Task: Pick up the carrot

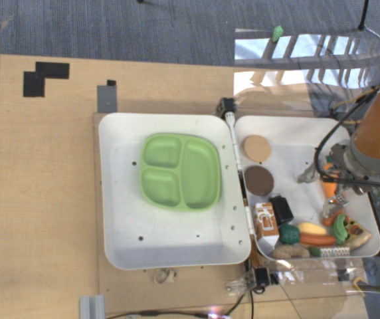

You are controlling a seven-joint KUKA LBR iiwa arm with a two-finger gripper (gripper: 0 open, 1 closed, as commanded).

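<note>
A pale, matt wood grain is shown by the bench [44, 198]. Both white bins [120, 244] look like smooth, faintly glossy plastic. In the left bin, the green divided plate [180, 170] appears as satin plastic. Right of the plate, the carrot [329, 189] looks smooth and plastic

Bench [44, 198] bears two white bins [120, 244]

one fixed camera above the bench [44, 198], looking down at a slant, both bins [120, 244] in frame
</note>
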